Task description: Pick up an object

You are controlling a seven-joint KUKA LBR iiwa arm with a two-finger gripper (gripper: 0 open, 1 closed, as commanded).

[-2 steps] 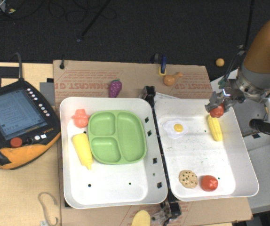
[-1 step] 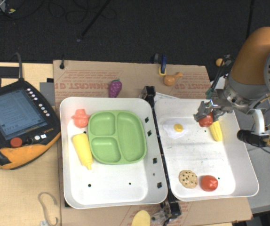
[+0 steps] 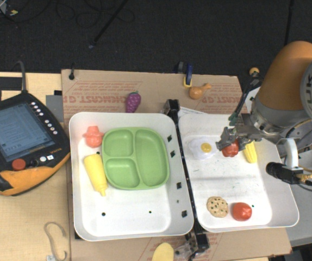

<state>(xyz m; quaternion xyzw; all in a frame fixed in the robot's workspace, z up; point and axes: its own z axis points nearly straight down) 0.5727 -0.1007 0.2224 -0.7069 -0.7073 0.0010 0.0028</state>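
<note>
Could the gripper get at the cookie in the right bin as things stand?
Probably yes. The cookie lies flat and uncovered, a red item close beside it, and the gripper is over that bin.

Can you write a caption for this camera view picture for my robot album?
Robot gripper pinching a small red toy above the right bin, near a fried egg, cookie and tomato.

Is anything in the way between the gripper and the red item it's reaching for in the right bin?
Nothing visible. The gripper is right at the small red item, with no gap or object between them. The corn lies just beside it and the fried egg on the other side, neither blocking.
</note>
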